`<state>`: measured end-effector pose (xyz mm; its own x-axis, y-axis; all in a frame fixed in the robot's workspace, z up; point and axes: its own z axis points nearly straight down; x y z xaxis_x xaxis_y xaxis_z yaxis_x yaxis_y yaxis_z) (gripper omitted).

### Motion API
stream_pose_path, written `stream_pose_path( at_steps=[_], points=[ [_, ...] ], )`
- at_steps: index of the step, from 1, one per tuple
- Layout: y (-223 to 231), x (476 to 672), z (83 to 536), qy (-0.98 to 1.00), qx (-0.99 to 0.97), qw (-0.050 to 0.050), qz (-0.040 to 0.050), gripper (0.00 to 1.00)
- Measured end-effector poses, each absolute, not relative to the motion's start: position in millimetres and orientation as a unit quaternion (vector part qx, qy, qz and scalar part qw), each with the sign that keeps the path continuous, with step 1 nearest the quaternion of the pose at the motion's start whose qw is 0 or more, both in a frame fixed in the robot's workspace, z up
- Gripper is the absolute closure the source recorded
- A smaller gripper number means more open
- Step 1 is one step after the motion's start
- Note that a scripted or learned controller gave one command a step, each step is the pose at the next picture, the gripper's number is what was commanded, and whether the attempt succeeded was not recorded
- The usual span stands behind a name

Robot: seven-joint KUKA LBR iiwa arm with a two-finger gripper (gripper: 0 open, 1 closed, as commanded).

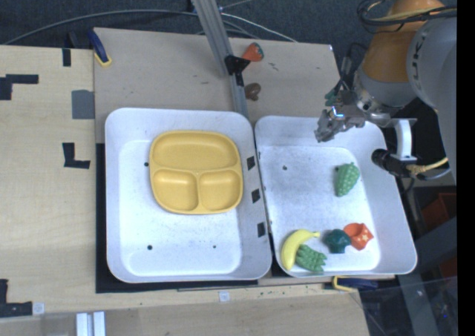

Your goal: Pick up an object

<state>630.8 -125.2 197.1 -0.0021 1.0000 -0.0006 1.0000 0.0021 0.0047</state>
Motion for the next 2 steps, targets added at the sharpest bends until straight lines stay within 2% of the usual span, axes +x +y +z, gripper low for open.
stream_pose_path(
  at_steps=[1,2],
  points=[
    [-127.6,627.1,241.2,0.708,0.707,0.001,0.0011,1.00],
    [-63.2,629.1,237.6,0.710,0.705,-0.001,-0.0002,1.00]
  ],
)
